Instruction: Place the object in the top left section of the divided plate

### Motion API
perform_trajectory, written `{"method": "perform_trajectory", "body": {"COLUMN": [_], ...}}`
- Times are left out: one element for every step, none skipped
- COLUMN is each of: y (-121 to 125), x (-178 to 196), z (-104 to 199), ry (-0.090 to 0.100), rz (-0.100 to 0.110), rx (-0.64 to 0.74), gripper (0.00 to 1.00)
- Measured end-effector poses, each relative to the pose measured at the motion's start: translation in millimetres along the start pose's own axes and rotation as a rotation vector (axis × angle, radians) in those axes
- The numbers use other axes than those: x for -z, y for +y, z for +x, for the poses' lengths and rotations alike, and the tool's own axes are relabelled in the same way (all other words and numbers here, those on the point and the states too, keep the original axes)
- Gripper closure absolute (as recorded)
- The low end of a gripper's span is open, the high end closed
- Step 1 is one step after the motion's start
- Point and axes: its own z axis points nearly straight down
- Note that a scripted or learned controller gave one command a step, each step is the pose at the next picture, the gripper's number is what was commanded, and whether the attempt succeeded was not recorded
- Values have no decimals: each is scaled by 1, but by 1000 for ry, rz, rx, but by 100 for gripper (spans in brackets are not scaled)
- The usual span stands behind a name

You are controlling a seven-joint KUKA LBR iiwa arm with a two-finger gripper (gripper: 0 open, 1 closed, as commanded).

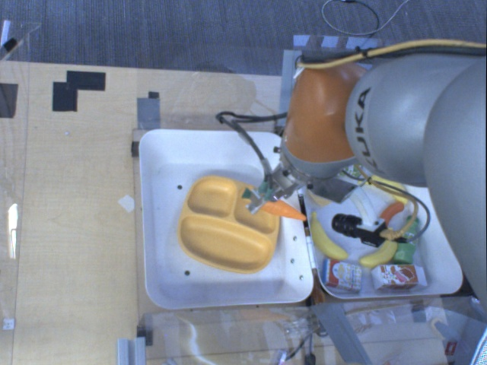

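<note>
Carrot carried over the plate's right-hand section

The two-finger gripper [259,198], at frame centre, is clamped on the green leafy end of an orange toy carrot [280,210], whose body trails right over the yellow divided plastic plate [224,238] in the left white bin [163,204]. Holding it by the top lets the tip hang free; judging by the plate's layout, the top left section lies further left.

The pale wooden tabletop [68,226] (marked with black patches near its far left) bears two white bins side by side: the left bin [163,204] and the right bin [441,268], their edges touching.
</note>
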Motion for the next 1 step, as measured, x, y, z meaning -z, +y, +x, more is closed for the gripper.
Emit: {"method": "perform_trajectory", "body": {"y": [-38], "x": [0], "z": [-8], "ry": [0], "rz": [1], "rx": [-204], "gripper": [100]}}
